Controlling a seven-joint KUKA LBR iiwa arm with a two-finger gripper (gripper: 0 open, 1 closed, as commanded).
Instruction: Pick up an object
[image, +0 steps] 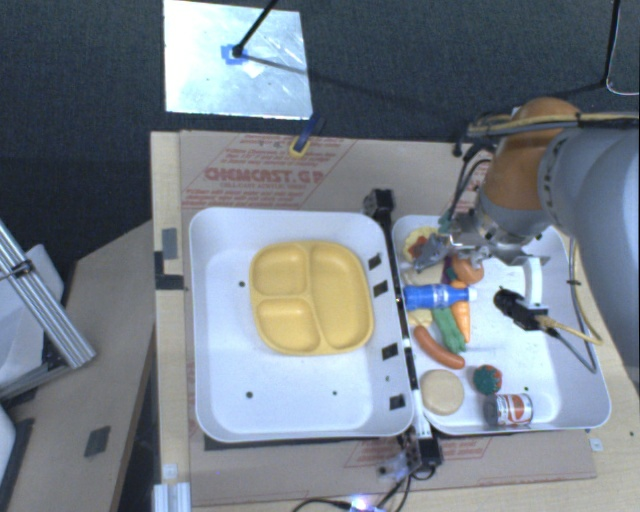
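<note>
Blue bottle (437, 296), carrot (461, 320), green piece (443, 330), red sausage (438, 346), round beige bun (442, 391), red and green ball (487, 378) and red can (512, 409): you find all of these in the right-hand bin (560, 370) of the view, most of them along its left wall. The bottle lies on its side. The carrot and the green piece lie just beside it, on the near side. The sausage lies slanted near them, and the bun is nearer to the camera. The ball and the can are close together at the near edge, and the can lies on its side.

The gripper (432, 254) is low over the far left corner of this bin, just beside an orange-red piece (466, 270) and a yellow piece (420, 240). You cannot tell if it touches them, and you cannot tell if it is open or closed.

In the left-hand bin (215, 330) lies one yellow divided plate (308, 297), about in the middle.
</note>
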